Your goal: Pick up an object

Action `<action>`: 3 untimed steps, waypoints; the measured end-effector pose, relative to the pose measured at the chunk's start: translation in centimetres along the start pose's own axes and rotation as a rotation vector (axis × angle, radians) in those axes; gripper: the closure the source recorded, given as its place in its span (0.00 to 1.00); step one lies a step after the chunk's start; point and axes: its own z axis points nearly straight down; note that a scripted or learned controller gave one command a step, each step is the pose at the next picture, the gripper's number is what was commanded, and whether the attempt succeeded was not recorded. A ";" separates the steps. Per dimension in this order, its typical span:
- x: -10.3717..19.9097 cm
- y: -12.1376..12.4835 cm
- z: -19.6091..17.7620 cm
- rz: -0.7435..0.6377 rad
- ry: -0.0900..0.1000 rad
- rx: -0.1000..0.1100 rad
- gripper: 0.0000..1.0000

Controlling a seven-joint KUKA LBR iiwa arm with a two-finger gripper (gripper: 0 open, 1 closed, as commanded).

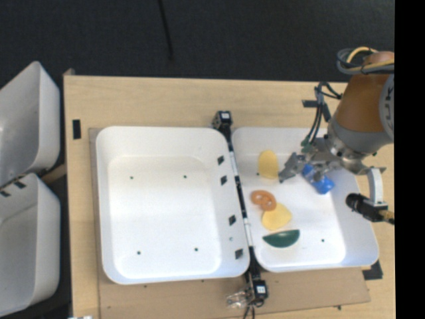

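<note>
Over right bin (355, 244), arm (362, 108) reaches down near blue object (321, 182).

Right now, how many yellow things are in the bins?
2, both in the right bin. One yellow piece lies near its top left; the other yellow piece lies lower, between an orange ring and a green piece. The arm could hide more.

Four small things in the right bin (358, 244): pale yellow piece (267, 164) toward the far-left corner; orange ring (263, 199) near the left wall, touching a yellow piece (277, 216); dark green wedge (281, 238) toward the near edge.
</note>
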 end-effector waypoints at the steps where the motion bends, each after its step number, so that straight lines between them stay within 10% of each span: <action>1: 2.3 -2.0 10.5 0.002 -0.004 -0.007 0.00; 2: -0.5 5.8 9.9 -0.002 -0.004 -0.011 0.00; 3: -0.6 5.8 8.6 -0.003 -0.007 -0.015 1.00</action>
